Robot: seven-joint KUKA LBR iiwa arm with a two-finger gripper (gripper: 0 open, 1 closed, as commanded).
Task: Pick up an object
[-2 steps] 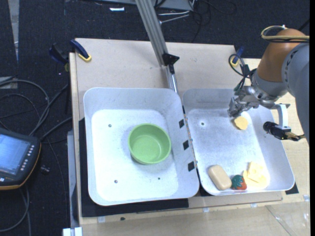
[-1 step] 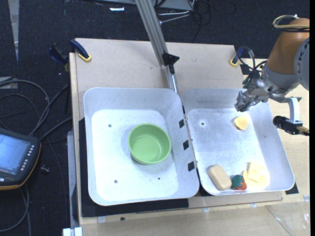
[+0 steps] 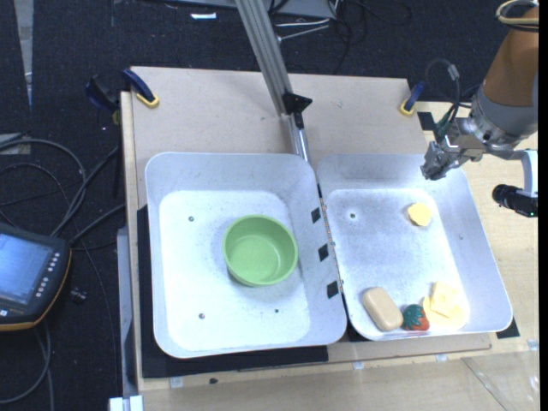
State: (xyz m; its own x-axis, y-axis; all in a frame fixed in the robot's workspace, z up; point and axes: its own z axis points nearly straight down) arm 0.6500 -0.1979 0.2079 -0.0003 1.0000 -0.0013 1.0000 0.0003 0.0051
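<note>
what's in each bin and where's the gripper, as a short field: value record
left bin: one green bowl, upright, near the middle
right bin: four things
upper right of right bin: small yellow piece, lying apart from the rest
near edge of right bin: tan oblong block, red and green item, pale yellow item, clustered close together
gripper: above the far right rim of the right bin, beyond the small yellow piece
held: nothing seen in the gripper

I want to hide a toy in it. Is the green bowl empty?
Empty and upright: the green bowl in the left bin shows only its bare green inside.
</note>
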